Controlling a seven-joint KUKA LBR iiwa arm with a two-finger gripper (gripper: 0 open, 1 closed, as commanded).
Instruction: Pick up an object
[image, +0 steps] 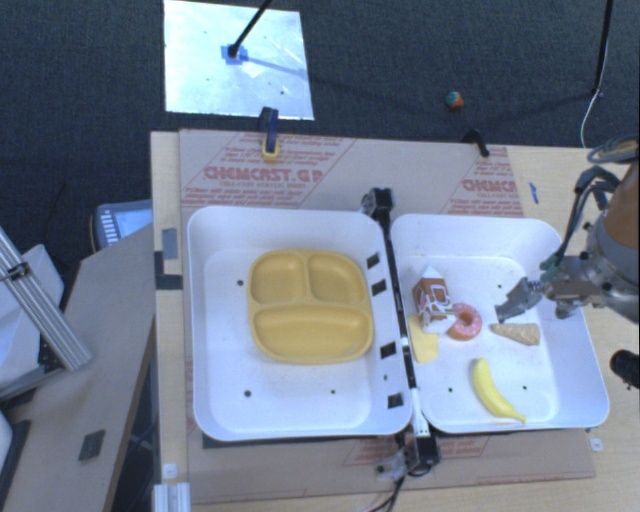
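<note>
In the right bin (570, 400) lie a small orange-and-white carton (433, 299), a pink donut (464, 323), a flat yellow slice (424, 345), a banana (494, 390) and a tan wedge (516, 333). My gripper (541, 302) hovers over the right side of that bin, just above the tan wedge and to the right of the donut. Its two dark fingers stand apart, open, with nothing between them. The grey arm (612, 262) comes in from the right edge.
A yellow divided plate (307, 305) sits in the middle of the left bin (215, 330). A black clip divider (392, 320) joins the two bins. Cables run along the arm at the far right.
</note>
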